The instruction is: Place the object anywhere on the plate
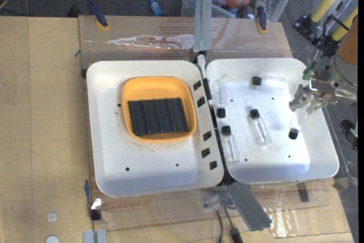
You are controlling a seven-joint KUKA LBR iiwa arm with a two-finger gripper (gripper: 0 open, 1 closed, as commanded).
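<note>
End effector hung over the right bin's right side, metal parts splayed; whether it stood wide or narrow, I could not tell from this slant. Just beneath lay a clear vial with a black cap, likely the target. More vials lay scattered apart: one mid-bin, one near the top, others along the left wall. Yellow plate sat in the left bin, carrying a dark ribbed block, so free rim was scarce. Arm was mostly cut off at the right. Clear glass was hard to trace on white. Desk lay around both.
</note>
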